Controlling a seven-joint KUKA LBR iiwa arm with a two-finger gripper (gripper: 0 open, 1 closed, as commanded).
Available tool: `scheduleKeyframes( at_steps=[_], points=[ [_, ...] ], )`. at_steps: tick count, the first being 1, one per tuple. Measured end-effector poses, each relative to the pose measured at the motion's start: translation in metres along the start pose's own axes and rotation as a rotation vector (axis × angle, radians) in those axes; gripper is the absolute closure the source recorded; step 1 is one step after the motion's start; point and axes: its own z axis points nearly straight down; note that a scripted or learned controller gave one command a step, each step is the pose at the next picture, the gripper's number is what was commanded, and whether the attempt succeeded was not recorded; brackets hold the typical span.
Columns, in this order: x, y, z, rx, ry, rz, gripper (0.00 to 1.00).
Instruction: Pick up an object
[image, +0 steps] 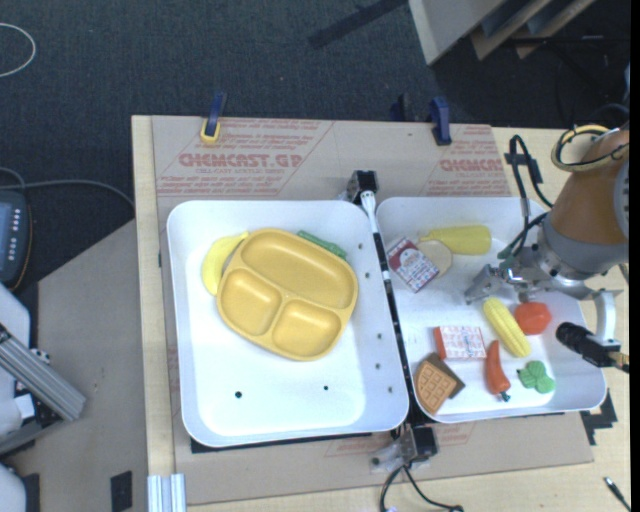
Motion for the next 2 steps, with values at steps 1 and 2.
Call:
scheduleKeyframes(
  at_steps=[1,2],
  points=[
    [-0.001,0.001,-0.014,-0.006,-0.003,0.001,1.00],
    [0.003,-0.002,-0.076,-0.012,-0.005,-0.001,1.00]
  ],
)
